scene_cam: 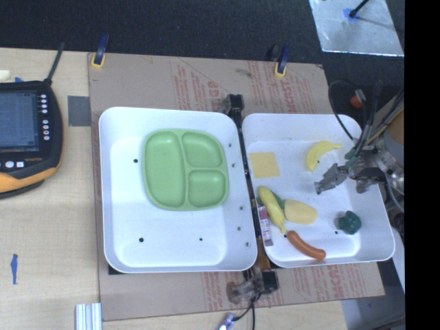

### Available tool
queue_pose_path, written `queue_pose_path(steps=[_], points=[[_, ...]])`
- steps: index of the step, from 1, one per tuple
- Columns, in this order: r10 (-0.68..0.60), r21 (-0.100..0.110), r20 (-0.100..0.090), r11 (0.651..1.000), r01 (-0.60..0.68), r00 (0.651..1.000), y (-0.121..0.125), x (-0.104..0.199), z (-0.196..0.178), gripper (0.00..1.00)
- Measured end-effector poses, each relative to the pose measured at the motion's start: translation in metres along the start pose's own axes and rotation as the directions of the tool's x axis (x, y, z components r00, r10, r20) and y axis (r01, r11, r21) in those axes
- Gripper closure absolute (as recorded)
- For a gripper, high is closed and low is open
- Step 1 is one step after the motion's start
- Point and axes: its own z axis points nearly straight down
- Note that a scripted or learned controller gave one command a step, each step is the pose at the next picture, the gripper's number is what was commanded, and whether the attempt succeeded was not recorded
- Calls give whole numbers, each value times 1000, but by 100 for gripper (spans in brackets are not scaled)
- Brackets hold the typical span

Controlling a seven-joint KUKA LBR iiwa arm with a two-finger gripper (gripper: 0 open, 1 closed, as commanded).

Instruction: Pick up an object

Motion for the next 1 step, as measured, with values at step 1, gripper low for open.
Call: queue_pose_path(steps=[1], points=[[-1, 0, 1, 1000, 1, 1000, -18, 10, 146, 0]])
